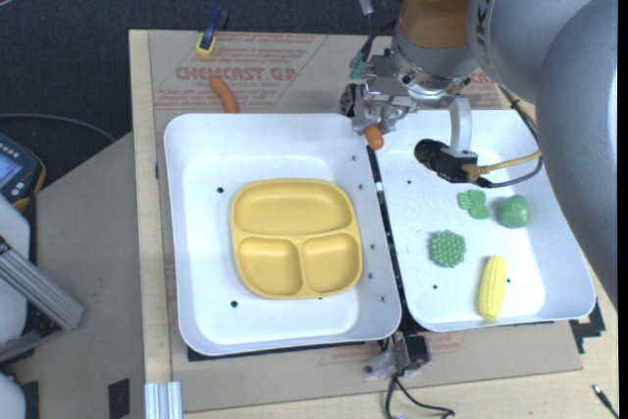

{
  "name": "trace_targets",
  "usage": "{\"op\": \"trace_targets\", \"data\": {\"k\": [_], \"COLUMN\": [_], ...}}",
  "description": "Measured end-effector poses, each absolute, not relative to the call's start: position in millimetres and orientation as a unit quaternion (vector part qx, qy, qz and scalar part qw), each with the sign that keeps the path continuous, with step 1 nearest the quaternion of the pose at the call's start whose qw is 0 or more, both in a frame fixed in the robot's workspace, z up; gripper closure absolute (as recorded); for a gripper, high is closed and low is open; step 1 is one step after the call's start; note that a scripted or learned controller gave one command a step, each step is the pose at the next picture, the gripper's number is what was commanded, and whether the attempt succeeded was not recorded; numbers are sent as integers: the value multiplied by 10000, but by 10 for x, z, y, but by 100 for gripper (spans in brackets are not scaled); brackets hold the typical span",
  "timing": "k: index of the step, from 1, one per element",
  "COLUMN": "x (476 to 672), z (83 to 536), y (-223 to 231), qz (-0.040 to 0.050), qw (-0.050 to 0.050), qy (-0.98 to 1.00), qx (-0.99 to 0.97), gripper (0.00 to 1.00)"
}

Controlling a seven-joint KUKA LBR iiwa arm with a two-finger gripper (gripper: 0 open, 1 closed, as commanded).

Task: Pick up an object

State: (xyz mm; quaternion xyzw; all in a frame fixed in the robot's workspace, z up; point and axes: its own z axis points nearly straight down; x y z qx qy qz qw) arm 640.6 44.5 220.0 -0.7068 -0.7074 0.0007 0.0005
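The gripper (376, 125) hangs at the upper middle of the frame, over the far rim where the two bins meet — a small orange piece (374, 139) sits at its tip, but whether the fingers clamp it I cannot tell. In the right bin (559, 294) lie a corn cob (492, 287) and green toys; the left bin (196, 211) holds a yellow divided plate (294, 237).

Red print "CHEMCAST GP" on brown board (255, 74), partly legible.
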Motion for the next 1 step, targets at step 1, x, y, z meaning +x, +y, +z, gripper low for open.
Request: {"op": "trace_targets", "data": {"k": [1], "x": [6371], "z": [2315], "y": [462], "qz": [-5], "qw": [-4], "qy": [-7073], "qx": [-7069], "gripper": [100]}}
